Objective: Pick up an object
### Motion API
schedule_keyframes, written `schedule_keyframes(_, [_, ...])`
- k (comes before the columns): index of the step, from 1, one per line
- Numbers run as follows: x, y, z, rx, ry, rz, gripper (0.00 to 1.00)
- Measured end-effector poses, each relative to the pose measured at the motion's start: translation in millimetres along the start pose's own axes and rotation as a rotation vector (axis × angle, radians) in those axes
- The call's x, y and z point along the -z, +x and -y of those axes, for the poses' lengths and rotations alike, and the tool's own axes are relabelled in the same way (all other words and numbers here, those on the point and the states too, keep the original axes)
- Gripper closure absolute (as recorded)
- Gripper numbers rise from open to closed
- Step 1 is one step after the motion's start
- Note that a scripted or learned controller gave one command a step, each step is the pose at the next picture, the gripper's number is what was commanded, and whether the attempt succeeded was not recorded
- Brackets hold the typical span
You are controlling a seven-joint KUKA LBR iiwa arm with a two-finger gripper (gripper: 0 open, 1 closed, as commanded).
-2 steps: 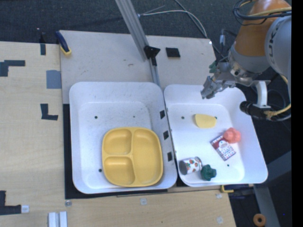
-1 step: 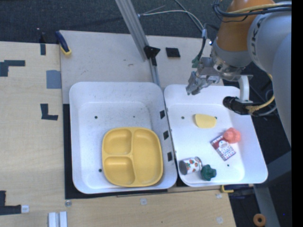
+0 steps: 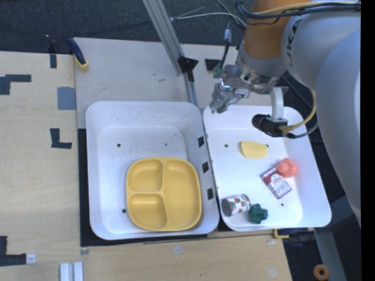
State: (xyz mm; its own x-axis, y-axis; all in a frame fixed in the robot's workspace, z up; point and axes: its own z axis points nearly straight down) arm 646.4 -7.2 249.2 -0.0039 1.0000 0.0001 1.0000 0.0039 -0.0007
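The right bin point(image 3: 310, 212) serves as the landmark here, and the things to pick from all lie inside it. A pale yellow, rounded piece point(image 3: 254, 150) sits near its middle. Toward the arm's side from that piece, a small orange-red lump point(image 3: 287, 168) rests touching a red and white packet point(image 3: 276, 183). Down at the bin's near edge, a little white can with a printed label point(image 3: 235, 204) lies on its side, and a dark green lump point(image 3: 258, 214) sits just beside it.

The pincer point(image 3: 221, 102) hangs over the bin's far corner, close to the wall it shares with the neighbouring bin, well apart from every one of those things. Nothing is between its fingers; from here I cannot tell how wide they stand.

Beside the right bin, the left bin point(image 3: 102, 157) holds a yellow divided plate point(image 3: 163, 193) with three compartments, lying flat in its nearer half. Both bins rest on the desk point(image 3: 35, 174).
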Motion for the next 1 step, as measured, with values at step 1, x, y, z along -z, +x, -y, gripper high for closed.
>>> schedule_keyframes(1, [-16.4, 54.4, -4.8, 0.0, 0.001, 0.001, 1.0])
